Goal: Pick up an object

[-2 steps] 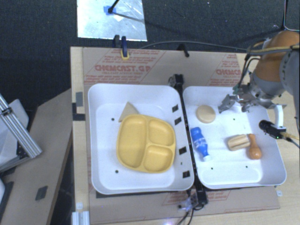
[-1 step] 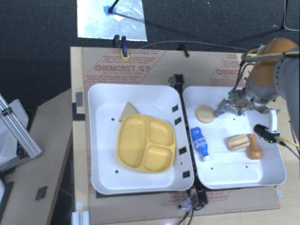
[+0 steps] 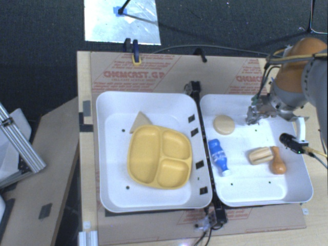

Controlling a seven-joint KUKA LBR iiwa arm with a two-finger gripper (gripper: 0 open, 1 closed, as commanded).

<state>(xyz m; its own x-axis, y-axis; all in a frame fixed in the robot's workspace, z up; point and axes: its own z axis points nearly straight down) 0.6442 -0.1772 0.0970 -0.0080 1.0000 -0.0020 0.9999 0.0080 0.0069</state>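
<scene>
The right bin [image 3: 256, 191] holds a round beige cookie-like disc [image 3: 224, 124], a blue bottle [image 3: 218, 157] lying along the bin's left wall, a tan bread roll [image 3: 260, 155] and a brown pear-shaped piece [image 3: 277, 161] touching it. My gripper [image 3: 252, 118] hangs over the right bin's far right part, just right of the beige disc, with nothing seen between its fingers. The left bin [image 3: 110, 152] carries a yellow divided plate [image 3: 159, 157] and a tan wedge [image 3: 140, 121] peeking out behind it.
A black divider with clips [image 3: 201, 137] runs between the two bins. A cardboard sheet [image 3: 154, 70] lies under them, with a blue-and-yellow clamp [image 3: 134, 50] at its far edge. A black cabled part [image 3: 292, 143] of the arm hangs over the right bin's right rim.
</scene>
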